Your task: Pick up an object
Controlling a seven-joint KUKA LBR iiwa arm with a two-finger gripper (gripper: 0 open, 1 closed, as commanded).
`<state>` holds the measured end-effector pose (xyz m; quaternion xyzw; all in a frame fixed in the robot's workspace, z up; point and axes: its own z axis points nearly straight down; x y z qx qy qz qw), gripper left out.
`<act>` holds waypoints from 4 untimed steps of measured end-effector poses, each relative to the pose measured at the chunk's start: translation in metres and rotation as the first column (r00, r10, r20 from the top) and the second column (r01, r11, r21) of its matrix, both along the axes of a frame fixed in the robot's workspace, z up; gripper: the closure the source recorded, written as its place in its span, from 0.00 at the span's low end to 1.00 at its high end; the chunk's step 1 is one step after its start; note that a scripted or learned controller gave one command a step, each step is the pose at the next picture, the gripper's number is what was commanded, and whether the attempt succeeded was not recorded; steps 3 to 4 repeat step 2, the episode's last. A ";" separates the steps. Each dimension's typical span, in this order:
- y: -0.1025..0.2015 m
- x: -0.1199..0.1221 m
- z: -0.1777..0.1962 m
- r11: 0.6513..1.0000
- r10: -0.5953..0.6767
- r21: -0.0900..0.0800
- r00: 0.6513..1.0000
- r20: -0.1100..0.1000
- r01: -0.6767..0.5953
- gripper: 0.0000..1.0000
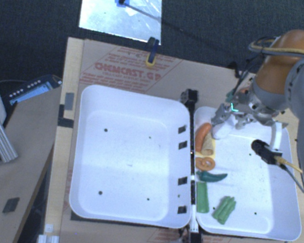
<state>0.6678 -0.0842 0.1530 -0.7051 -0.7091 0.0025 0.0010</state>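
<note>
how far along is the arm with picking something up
Nothing looks picked yet: the carrot, orange slice and green pieces all lie in the right bin. The gripper is low beside the carrot's far end. Grasping and lifting remain.

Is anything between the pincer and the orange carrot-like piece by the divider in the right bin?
Nothing visible. The pincer hangs at the right bin's upper left, just above the orange piece, with bare white floor between them. A pale piece lies against its right side.
</note>
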 end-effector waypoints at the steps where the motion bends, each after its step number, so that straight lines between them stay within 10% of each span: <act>1: 0.000 0.001 0.011 1.000 0.002 0.000 1.000 0.003 -0.002 1.00; 2: -0.026 -0.050 -0.071 1.000 -0.006 0.003 1.000 0.003 0.006 1.00; 4: -0.026 -0.050 -0.071 1.000 -0.006 0.003 1.000 0.003 0.006 1.00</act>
